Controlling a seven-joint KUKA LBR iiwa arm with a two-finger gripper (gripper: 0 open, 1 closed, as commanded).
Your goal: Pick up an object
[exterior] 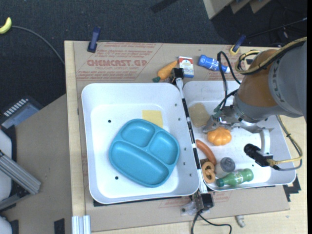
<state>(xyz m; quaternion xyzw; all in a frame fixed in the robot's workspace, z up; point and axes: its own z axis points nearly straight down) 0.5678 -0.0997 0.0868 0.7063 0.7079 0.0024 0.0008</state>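
In the right bin (pixel 279 177), my gripper (pixel 218 122) hangs low, just above and to the left of an orange pumpkin-like fruit (pixel 219 137). A tan round piece (pixel 198 114) lies just left of the gripper. Toward the bin's front lie a red-orange sausage (pixel 205 151), a small pretzel (pixel 208 170), a grey can (pixel 227 164) and a green bottle (pixel 235 177). I see nothing lifted off the bin floor.
The left bin (pixel 97 101) bears a blue divided plate (pixel 144 151) and a yellow square slice (pixel 152 116). Behind the bins on the board lie an orange carrot (pixel 166 70), a small carton (pixel 185 66) and a blue can (pixel 209 62).
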